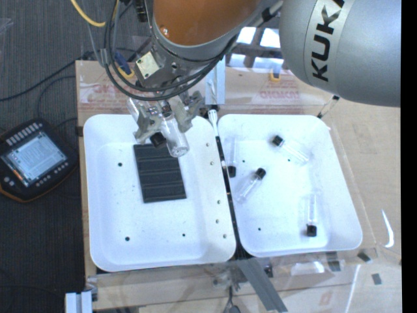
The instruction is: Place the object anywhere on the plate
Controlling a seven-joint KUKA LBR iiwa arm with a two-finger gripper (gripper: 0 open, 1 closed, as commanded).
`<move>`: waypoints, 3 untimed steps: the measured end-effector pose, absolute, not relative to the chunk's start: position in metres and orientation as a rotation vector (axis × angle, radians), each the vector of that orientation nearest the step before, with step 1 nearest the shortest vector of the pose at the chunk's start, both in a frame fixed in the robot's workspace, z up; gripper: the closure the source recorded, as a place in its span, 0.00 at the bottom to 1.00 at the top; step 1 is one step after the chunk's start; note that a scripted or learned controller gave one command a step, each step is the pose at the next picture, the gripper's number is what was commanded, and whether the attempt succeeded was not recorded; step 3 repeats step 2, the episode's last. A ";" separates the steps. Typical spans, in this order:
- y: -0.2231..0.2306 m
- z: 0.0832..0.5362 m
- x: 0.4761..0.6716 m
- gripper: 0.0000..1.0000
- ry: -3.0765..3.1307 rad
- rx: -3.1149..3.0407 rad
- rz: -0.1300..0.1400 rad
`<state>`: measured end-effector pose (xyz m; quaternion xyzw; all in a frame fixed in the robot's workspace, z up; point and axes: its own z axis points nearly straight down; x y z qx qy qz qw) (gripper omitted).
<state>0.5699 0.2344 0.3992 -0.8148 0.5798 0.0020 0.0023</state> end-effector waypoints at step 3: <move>0.235 0.433 0.495 1.00 0.511 -3.096 0.009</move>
